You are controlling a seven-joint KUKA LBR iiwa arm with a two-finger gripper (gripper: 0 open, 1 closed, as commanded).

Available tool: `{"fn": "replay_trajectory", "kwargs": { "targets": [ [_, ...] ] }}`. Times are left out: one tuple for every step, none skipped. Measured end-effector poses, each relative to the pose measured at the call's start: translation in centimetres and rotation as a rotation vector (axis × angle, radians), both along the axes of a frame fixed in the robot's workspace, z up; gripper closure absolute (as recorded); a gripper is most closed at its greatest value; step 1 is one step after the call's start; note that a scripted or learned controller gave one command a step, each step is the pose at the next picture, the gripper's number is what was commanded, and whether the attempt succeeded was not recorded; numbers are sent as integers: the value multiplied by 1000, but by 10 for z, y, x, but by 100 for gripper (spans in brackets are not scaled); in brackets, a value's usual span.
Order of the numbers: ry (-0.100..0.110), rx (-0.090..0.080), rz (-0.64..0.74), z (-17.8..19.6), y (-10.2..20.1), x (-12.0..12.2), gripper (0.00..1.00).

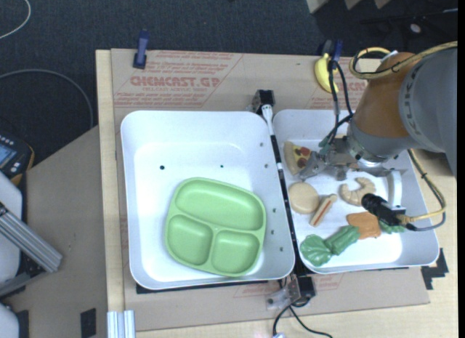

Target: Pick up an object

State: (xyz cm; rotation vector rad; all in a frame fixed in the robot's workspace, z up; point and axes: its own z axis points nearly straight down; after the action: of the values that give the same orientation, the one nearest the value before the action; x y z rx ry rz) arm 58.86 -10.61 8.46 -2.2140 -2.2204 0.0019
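Scanning from the near rim of the right bin (pixel 378 262), I see a green leafy toy (pixel 328 246), then an orange piece (pixel 363 224), a hot-dog shape (pixel 322 210), a tan round (pixel 303 198), a pale croissant-like piece (pixel 357 190) and, farther back, a pizza slice (pixel 298 156). A green divided plate (pixel 215 224) sits in the left bin (pixel 145 155). My gripper (pixel 325 162) hangs low between the pizza slice and the tan round; I cannot tell its state. I worry the items are crowded, so a descent could nudge neighbours or pinch nothing. Wrist and cables hide the bin floor behind it.
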Motion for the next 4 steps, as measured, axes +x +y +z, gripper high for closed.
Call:
{"fn": "replay_trajectory", "kwargs": {
  "targets": [
    [-5, -3, -4, 11, -3, 2, 100],
    [-7, -3, -4, 21, -3, 2, 100],
    [-10, 4, 11, 105, 129, -54, 100],
    [-7, 2, 7, 155, 201, -111, 100]
  ]
}}
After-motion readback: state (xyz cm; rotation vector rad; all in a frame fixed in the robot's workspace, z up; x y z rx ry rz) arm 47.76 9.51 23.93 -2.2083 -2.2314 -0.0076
